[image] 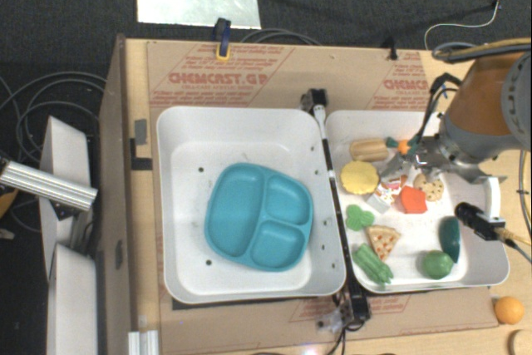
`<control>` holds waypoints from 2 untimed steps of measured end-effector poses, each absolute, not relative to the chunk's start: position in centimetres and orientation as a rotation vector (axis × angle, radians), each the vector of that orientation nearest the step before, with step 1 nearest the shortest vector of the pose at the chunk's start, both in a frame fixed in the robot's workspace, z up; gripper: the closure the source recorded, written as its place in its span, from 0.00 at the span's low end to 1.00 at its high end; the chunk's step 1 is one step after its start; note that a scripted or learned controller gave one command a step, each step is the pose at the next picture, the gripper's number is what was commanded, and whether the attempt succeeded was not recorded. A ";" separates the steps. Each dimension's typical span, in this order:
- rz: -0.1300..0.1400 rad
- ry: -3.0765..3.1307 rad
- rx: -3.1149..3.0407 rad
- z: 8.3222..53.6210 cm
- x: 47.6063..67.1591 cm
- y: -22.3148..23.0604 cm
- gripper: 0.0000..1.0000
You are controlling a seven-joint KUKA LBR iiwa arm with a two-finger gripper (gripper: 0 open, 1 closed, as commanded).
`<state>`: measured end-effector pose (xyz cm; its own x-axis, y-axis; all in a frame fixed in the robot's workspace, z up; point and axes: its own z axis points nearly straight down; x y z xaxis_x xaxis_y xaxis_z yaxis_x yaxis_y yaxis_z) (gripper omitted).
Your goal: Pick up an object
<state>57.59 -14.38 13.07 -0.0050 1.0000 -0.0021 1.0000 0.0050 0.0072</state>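
Note:
The right bin (486, 266) holds several toy foods: a tan bread roll (369, 150), a yellow round piece (360, 177), a red-orange block (412, 200), a speckled cookie (432, 190), a green leaf (359, 218), a pizza slice (382, 241), a pea pod (372, 263), a lime (436, 264) and a dark green piece (450, 237). My gripper (405, 169) hangs low over the bin's upper middle, just above the red-orange block and right of the yellow piece. The arm's grey wrist (470, 147) hides part of the bin behind it.
The left bin (179, 179) holds a blue divided plate (259, 216). A black divider (331, 179) runs between the bins. An orange ball (507, 310) lies on the bench outside the right bin. Cardboard lies under both bins.

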 end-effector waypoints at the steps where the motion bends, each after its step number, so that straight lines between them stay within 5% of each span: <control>1: 0.019 2.217 2.203 10.9 56.9 -15.5 0.00; 2: 0.025 2.213 2.198 10.4 55.9 -16.1 0.00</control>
